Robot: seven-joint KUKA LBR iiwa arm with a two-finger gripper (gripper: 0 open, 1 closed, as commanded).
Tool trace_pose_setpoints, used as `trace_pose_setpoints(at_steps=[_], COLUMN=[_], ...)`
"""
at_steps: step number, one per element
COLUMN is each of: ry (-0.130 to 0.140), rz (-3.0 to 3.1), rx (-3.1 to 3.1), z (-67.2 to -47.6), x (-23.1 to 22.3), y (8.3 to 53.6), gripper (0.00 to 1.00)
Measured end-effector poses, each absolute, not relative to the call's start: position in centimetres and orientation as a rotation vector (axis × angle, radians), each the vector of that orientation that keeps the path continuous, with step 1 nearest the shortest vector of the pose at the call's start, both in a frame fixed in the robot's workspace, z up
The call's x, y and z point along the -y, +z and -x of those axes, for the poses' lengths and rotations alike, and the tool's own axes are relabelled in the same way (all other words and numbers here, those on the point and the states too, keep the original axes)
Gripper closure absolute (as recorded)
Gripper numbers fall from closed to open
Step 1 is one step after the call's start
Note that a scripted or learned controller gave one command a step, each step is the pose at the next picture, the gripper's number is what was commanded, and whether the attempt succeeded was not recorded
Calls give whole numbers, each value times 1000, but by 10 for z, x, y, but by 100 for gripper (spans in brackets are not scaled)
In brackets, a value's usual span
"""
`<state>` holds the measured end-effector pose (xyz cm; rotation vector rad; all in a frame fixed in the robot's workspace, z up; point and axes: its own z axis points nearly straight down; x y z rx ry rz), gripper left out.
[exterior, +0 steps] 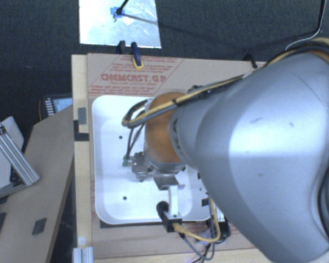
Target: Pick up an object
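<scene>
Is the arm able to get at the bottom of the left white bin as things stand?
Probably yes. The arm has its orange band right above the bin, within its rim, though the wrist hides whatever lies beneath it.

The arm (263, 147) bulks over the right side; the white bin's (107, 147) left floor lies bare and open beside it.

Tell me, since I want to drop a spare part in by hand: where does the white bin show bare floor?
The shallow white bin shows bare floor along its left side, between its left rim and the orange-banded wrist, down to the near-left corner. The right side is crowded: the big grey arm and its yellow and black cables cover it.
</scene>
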<state>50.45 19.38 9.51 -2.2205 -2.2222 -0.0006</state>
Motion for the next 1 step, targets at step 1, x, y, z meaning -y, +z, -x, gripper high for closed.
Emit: trace_pose_setpoints(at_steps=[1], ry=[-1], rz=[2220], rx=[2222], z=[-505], x=[-194], y=[105], gripper=[100])
